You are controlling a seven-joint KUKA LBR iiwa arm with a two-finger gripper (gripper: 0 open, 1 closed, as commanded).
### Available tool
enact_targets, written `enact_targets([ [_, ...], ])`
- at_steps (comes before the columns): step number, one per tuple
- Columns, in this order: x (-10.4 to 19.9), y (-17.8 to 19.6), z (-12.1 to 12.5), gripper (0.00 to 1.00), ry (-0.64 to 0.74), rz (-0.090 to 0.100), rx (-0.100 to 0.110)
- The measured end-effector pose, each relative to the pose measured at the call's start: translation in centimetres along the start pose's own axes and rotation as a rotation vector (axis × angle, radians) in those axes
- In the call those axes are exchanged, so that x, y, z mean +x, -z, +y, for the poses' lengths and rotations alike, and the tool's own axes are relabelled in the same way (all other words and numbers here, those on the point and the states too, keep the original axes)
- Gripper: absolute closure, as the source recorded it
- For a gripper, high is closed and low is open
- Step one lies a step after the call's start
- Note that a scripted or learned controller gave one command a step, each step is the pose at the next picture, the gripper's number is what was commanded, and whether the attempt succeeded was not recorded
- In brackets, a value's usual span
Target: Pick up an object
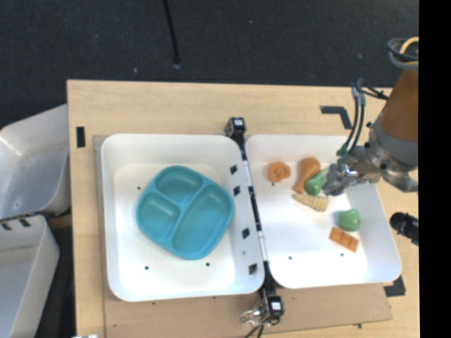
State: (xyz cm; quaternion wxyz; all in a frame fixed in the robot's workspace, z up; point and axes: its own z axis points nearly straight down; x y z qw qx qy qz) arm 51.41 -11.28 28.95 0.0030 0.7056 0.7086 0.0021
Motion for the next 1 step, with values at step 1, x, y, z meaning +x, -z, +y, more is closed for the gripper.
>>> enact_targets([
  [1,3.21,-1.44,2.67,1.0,-0.001,-0.001,0.006],
])
